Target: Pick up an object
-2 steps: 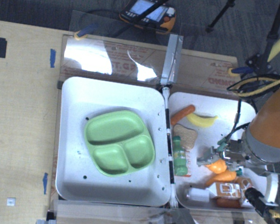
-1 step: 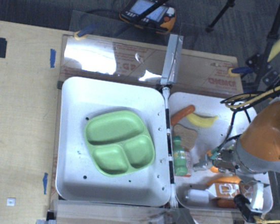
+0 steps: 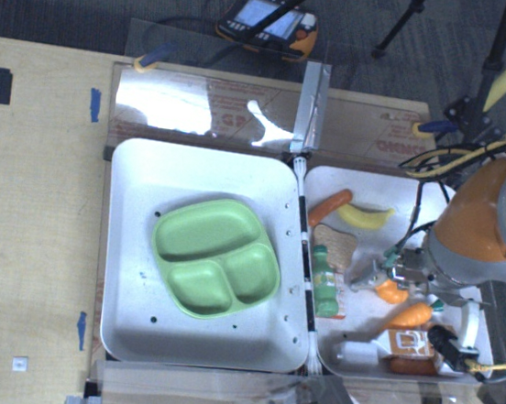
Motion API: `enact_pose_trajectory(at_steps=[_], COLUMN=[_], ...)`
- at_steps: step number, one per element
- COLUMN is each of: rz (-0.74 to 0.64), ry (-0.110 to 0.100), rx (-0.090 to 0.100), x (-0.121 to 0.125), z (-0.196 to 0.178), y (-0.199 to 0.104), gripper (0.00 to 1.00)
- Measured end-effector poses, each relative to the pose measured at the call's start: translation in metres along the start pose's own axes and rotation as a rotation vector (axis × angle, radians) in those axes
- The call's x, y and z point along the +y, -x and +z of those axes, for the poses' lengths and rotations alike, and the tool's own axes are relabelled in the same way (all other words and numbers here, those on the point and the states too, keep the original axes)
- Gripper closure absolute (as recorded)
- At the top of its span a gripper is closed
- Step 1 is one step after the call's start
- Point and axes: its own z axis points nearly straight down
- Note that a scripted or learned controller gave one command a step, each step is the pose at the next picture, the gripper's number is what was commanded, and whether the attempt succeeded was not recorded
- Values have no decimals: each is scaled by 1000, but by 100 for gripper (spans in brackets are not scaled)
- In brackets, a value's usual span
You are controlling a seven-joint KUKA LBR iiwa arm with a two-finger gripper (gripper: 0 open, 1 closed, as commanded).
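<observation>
My gripper [image 3: 383, 267] is low inside the right bin [image 3: 403, 187], among the toy foods. Just below it lie two orange carrot-like pieces [image 3: 392, 294] [image 3: 410, 314]. Left of it are a brown bread slice [image 3: 340, 247] and a green bottle [image 3: 323, 280] along the bin's left wall. An orange-red sausage [image 3: 329, 205] and a yellow banana [image 3: 365, 217] lie at the bin's far side. A brown-labelled bottle [image 3: 405, 342] lies near the front wall. I see nothing clearly held.
The left bin [image 3: 145, 182] holds a green divided plate [image 3: 216, 256]. The grey arm with its orange band [image 3: 477, 217] comes in over the right bin's right side. Cables [image 3: 463, 150] hang behind it. A metal divider [image 3: 309, 111] stands between the bins at the back.
</observation>
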Motion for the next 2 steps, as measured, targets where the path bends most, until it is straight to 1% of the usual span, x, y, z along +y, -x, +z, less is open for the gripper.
enact_pose_trajectory(at_steps=[1, 2], rz=[1, -31], ry=[2, -6], rx=[-1, 1], x=[0, 13], z=[-10, -107], y=[0, -56], gripper=[100, 100])
